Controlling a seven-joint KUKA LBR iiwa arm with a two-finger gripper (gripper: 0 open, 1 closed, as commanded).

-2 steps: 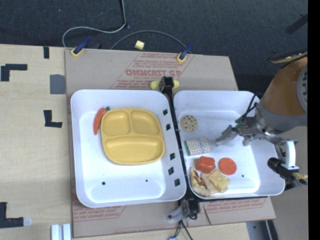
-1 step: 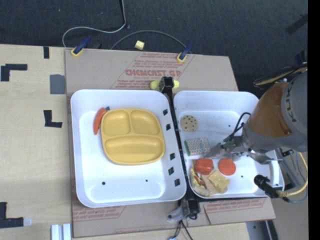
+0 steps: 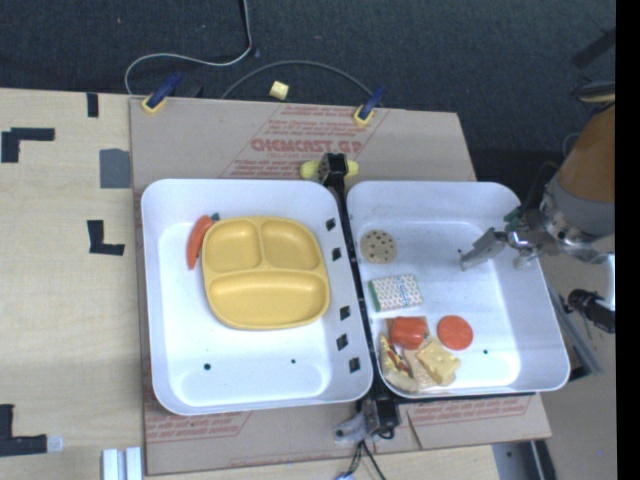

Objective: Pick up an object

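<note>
The claw [image 3: 480,251], its grip state hidden, hangs over the right bin [image 3: 520,298], upper-right of the round cookie [image 3: 377,245].

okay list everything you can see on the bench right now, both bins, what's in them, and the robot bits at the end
white bins: 2, white, side by side on the cardboard sheet
divided plate: 1, yellow, three compartments, left bin
carrot-shaped toy: 1, orange-red, left bin, against the plate's left edge
round cookie: 1, tan, right bin, near the divider
patterned packet: 1, pale with small coloured dots, right bin, below the cookie
red block: 1, red, right bin, front
round orange piece: 1, orange-red, right of the red block
yellowish pieces: a small pile, exact count unclear, right bin's front edge
cardboard sheet: 1, brown, under the bins
clamps: 2, yellow and blue, at the cardboard's far edge
gripper: 1, grey metal, over the right bin's right side, nothing between its jaws
</note>
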